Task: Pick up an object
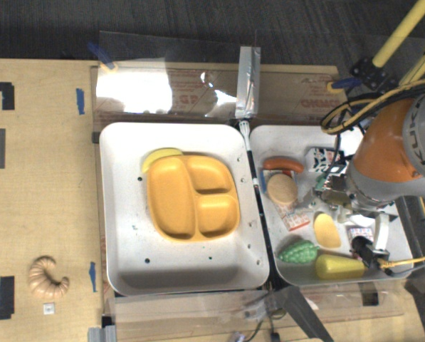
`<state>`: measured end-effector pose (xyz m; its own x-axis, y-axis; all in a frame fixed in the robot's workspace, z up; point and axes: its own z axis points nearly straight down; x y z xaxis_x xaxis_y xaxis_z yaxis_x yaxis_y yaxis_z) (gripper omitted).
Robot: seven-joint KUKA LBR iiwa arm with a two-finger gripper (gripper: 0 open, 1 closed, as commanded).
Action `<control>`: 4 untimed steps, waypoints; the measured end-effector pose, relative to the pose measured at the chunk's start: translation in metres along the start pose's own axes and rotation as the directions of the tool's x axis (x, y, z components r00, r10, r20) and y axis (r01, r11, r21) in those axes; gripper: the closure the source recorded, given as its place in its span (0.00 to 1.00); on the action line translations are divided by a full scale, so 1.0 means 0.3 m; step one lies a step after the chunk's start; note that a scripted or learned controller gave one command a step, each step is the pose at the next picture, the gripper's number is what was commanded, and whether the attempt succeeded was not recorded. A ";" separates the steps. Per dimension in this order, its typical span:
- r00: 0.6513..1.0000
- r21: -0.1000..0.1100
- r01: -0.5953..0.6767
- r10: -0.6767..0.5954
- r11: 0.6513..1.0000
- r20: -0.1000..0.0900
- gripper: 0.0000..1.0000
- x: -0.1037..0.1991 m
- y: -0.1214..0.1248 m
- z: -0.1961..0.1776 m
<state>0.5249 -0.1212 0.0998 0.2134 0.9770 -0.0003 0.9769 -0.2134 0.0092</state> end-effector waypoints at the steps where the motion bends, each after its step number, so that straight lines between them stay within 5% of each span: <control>1: 0.999 -0.006 0.043 -0.043 0.999 -0.010 0.00 -0.034 0.020 0.020; 2: 0.999 -0.013 0.043 -0.043 0.999 -0.011 1.00 -0.032 0.028 -0.017; 3: 1.000 0.001 0.013 -0.013 1.000 -0.005 1.00 0.271 -0.078 -0.674; 4: 0.996 0.006 0.093 -0.093 0.996 0.001 1.00 0.114 -0.010 -0.768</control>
<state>0.5272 -0.0865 0.3303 0.1217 0.9926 -0.0017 0.9926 -0.1217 0.0033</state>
